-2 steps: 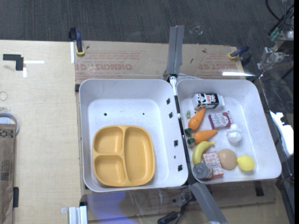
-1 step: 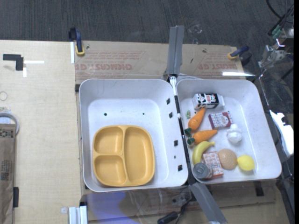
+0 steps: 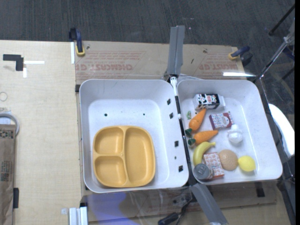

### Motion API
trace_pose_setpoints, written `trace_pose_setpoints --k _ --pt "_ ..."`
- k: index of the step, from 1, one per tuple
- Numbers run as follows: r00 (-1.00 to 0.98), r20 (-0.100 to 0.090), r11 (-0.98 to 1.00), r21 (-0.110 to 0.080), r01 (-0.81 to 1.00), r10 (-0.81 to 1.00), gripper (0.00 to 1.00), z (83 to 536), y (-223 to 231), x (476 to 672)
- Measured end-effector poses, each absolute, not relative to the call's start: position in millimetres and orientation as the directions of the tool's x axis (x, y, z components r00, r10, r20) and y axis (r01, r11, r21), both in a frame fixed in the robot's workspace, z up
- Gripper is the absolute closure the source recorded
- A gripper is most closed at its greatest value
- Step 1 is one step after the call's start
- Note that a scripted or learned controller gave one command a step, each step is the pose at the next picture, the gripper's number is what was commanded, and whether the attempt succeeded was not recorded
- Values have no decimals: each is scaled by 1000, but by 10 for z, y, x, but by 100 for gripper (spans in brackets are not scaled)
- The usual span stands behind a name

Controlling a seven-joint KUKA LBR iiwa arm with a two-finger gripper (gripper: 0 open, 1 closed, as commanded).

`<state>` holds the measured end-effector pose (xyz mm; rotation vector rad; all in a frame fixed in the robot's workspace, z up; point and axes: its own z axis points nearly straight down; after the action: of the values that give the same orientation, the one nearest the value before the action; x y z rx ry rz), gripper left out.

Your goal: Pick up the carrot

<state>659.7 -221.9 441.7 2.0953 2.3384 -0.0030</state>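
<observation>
A brown paper bag (image 3: 5, 172) is running off the left edge. Print on the red packet (image 3: 221, 120) and the black-and-white carton (image 3: 207, 100) is staying too small to read.

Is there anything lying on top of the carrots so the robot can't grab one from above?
Nothing visible covers them. Two carrots lie in the right bin: the upper carrot and the lower carrot, both bare on top. Neighbours crowd close, though: the milk carton by the upper one, the banana just below the lower one.
</observation>
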Motion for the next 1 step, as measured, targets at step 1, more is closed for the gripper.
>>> trace_pose_setpoints --k 1 --pt "-157 -2 157 -2 988 988 100 4412 -2220 6213"
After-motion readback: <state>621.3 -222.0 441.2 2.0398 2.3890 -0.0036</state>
